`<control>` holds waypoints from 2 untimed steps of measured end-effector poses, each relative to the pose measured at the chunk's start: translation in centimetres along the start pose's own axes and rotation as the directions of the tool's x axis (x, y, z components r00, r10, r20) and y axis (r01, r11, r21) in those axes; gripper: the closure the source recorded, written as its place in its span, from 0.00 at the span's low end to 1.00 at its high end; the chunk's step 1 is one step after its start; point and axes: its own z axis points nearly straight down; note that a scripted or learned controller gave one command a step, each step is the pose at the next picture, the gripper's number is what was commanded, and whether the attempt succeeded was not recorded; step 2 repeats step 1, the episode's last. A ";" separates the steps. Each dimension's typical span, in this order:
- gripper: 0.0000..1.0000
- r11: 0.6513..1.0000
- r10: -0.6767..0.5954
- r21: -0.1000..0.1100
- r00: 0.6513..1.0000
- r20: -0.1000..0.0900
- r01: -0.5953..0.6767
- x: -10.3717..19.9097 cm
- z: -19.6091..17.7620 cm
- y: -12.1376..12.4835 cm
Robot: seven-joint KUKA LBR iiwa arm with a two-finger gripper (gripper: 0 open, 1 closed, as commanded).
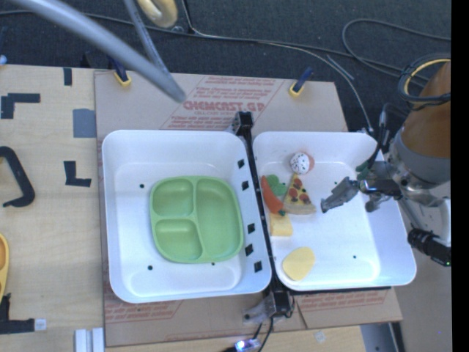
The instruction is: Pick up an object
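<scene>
Lying in the right bin (381, 262), against the divider side, is a small huddle of toy food: one pizza slice (298, 195) with a tan crust and red and green spots of topping, one orange carrot (274, 196) with a green tip, touching the slice's left edge, one pale yellow square piece (281, 226) just below them, and one white, roundish piece with dark dots (300, 162) above the slice, near the bin's back wall. One flat, pale yellow oval (298, 263) lies apart from the rest, nearer the front of the same bin. That makes five pieces in all, none of them lifted.

The gripper (353, 193) hangs over the middle of the right bin, just to the right of the pizza slice, reaching in from the arm (429, 141) at the right. Its two dark fingers are spread apart with nothing between them; the nearer finger (335, 196) points toward the slice without touching it.

The left bin (117, 218) holds one green plate (196, 219) with three compartments. Both bins rest on a sheet of cardboard (220, 101).
</scene>
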 end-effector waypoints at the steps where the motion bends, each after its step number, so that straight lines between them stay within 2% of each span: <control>1: 0.00 1.000 -0.003 -0.010 1.000 0.002 0.003 0.0 -0.5 0.2; 2: 0.00 1.000 -0.003 -0.010 1.000 0.002 0.003 0.0 -0.5 0.2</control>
